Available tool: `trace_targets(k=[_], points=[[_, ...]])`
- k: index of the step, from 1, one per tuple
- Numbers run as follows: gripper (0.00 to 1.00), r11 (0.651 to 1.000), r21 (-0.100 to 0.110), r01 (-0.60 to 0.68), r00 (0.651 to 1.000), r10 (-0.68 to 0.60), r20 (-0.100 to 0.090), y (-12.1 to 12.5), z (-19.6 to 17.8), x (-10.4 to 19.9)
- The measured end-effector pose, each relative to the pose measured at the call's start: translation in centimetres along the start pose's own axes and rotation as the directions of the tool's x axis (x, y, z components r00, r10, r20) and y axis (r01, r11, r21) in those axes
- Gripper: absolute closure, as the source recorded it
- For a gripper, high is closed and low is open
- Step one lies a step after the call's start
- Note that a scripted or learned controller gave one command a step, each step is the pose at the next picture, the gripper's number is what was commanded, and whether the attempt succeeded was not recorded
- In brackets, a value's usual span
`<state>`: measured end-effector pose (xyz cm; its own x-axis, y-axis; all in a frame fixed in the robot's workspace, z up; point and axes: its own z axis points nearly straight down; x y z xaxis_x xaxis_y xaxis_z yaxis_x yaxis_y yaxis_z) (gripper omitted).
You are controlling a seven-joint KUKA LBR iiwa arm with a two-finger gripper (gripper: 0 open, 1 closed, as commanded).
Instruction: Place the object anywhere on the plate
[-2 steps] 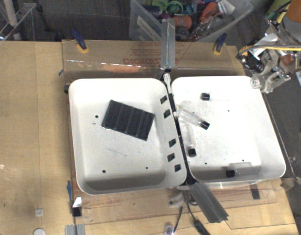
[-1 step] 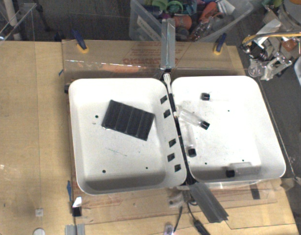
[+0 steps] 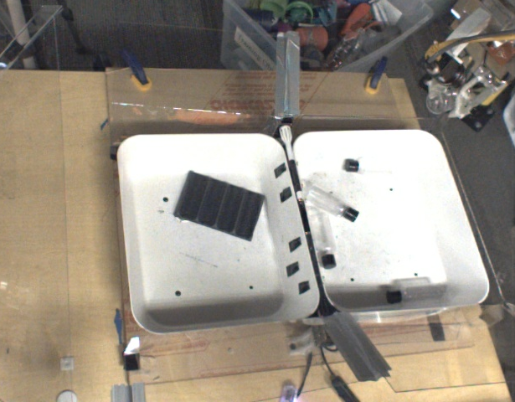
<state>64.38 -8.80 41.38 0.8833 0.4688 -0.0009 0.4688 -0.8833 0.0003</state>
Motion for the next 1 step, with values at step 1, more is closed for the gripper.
trace_targets(k=[1], points=[[1.00, 1.000, 0.004, -0.029, 1.000, 0.029, 0.002, -7.50, 3.89, -6.37]])
